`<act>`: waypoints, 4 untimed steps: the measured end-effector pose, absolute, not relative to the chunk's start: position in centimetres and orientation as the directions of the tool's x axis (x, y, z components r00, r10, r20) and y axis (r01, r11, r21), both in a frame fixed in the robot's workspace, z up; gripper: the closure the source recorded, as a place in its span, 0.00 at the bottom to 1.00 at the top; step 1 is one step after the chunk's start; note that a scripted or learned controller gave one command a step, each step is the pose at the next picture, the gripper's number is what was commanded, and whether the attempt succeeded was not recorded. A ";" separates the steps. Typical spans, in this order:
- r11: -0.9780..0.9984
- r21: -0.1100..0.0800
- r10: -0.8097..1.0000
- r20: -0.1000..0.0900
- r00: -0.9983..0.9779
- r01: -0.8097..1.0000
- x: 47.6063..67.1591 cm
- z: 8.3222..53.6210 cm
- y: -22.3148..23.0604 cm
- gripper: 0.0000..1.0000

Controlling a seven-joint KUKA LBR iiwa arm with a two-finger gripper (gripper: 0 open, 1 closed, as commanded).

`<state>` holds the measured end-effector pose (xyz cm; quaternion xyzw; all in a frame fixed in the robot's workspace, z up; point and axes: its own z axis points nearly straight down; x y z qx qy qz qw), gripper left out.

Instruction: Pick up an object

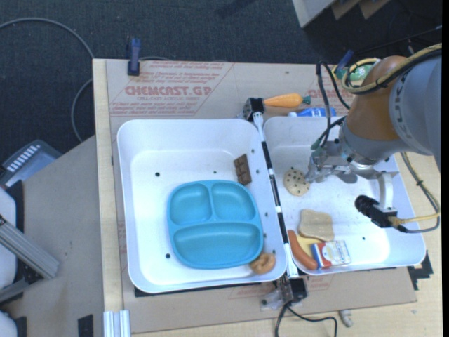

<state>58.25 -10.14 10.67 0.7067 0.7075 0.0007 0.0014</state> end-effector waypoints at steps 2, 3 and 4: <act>0.000 -0.002 1.000 0.001 0.000 1.000 54.8 8.4 -9.9 0.00; -0.001 -0.002 1.000 0.001 0.001 1.000 50.4 8.4 -10.1 0.00; -0.001 -0.002 1.000 0.001 0.001 1.000 47.8 8.4 -9.6 0.00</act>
